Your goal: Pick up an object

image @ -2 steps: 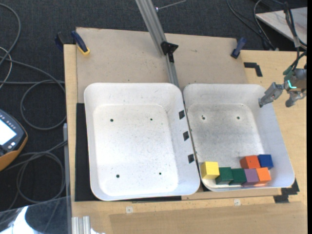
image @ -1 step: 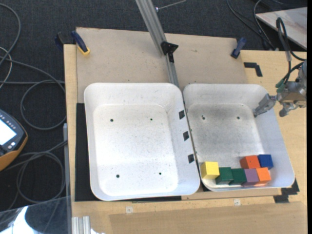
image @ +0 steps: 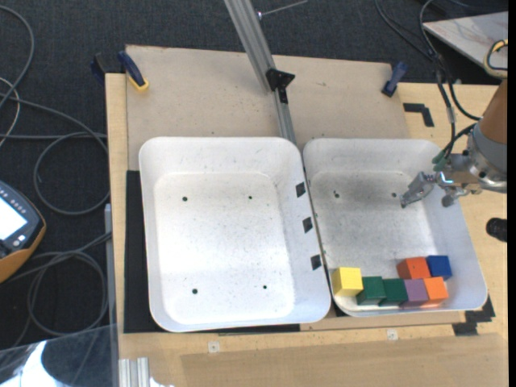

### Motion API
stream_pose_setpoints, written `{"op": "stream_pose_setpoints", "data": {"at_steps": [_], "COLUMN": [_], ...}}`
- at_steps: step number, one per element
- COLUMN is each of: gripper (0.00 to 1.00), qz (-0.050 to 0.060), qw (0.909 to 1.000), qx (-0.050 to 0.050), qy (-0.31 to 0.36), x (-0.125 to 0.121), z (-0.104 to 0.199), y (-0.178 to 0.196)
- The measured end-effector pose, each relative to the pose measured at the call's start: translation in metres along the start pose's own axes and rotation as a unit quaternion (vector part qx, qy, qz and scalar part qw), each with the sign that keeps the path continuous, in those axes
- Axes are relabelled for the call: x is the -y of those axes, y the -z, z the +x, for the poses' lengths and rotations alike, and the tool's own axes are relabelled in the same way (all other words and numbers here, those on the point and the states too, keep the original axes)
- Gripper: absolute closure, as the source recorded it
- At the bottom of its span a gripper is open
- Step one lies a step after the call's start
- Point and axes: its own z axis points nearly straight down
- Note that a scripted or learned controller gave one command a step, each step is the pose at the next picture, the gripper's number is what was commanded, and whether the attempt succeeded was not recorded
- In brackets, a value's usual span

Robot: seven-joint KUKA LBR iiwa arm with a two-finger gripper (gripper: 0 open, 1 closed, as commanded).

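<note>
Dark carpet floor (image: 64, 22), black cables (image: 48, 147), wooden bench (image: 201, 95), blue clamps (image: 394, 77)

No text, label, brand or number can be read anywhere. The handheld controller (image: 14, 228) at the left edge has a lit screen, but whatever it displays is too small and blurred to make out.

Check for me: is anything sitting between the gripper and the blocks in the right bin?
Nothing visible. The gripper sits over the upper right part of the right bin, and the blocks are clustered along the bin's near edge. Between them is bare bin floor. The blocks are packed touching each other, so neighbours may crowd any single pick.
</note>
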Motion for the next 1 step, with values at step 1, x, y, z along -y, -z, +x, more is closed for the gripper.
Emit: {"op": "stream_pose_setpoints", "data": {"at_steps": [1], "gripper": [0.0], "qz": [0.0], "qw": [1.0], "qx": [0.0], "qy": [0.0], "x": [-0.0098], "z": [0.0017], "y": [-0.0527]}}
